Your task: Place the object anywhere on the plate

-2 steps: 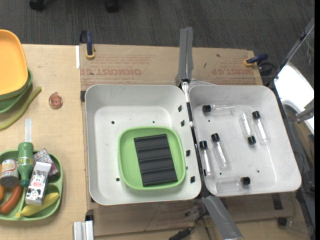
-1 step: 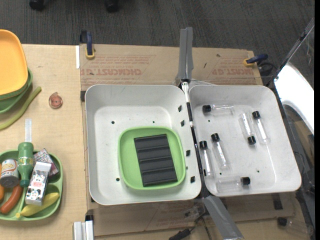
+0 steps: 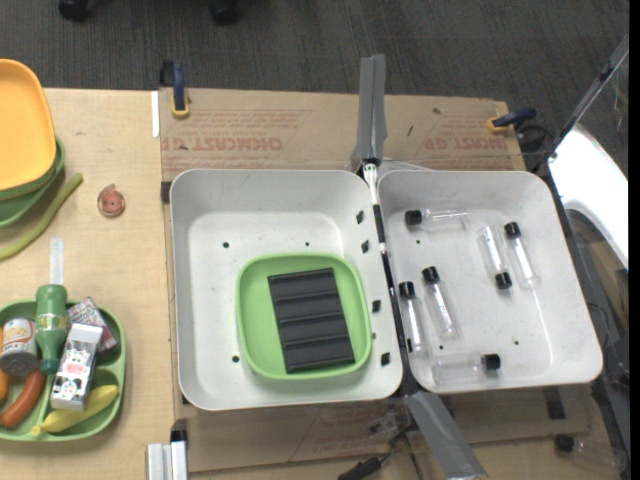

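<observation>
Left bin [image 3: 185, 268]: green plate [image 3: 250, 298] sits toward 5 o'clock on its floor. A dark ridged block [image 3: 310, 318] lies flat on the plate and covers most of the middle. Bare green rim is left all round it.

Right bin [image 3: 470, 313]: clear vials with black caps, all lying on their sides and scattered.
- One vial [image 3: 410, 313] lies against the wall at 9 o'clock, with a second vial [image 3: 437, 298] just beside it.
- A third vial [image 3: 437, 218] is at 11 o'clock.
- A pair [image 3: 517, 253] lies near 2 o'clock.
- One more vial [image 3: 465, 366] is at 6 o'clock.

I take a vial to be my object. The second one lies the most free of the wall.

Handling, as I judge it: light, stiff, smooth-walled, round, so likely to roll or squirt out of a pinch. It could crack if it is glass. I'd grip across the barrel at mid-length, jaws square to its long axis, with gentle pressure. On the plate, the ridges of the block may stop it rolling.

End effector: I cannot tell whether it is spread or pressed together. I cannot read my arm's pose from here either.
</observation>
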Controlling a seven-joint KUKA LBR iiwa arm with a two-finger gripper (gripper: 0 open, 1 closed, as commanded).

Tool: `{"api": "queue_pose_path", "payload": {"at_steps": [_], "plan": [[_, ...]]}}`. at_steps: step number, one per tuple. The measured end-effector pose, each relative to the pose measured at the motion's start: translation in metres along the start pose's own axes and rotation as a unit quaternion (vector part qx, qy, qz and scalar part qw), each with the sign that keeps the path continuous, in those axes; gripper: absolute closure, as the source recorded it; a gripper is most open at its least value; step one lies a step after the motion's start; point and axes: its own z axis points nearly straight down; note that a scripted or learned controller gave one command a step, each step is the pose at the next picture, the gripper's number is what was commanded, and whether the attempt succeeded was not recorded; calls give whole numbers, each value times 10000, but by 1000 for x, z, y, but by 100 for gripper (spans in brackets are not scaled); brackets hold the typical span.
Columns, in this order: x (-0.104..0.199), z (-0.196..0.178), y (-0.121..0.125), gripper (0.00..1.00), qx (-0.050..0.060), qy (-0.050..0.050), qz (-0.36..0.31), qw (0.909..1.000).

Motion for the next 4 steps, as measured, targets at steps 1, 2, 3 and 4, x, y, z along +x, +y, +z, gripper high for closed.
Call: {"api": "queue_pose_path", "payload": {"at_steps": [1,2,3,4], "plan": [[0,0,0,0,1,0,433,9991],[1,0,0,0,9,2,409,9992],[1,0,0,0,6,2,721,9974],[3,1,0,0,9,3,906,9959]]}}
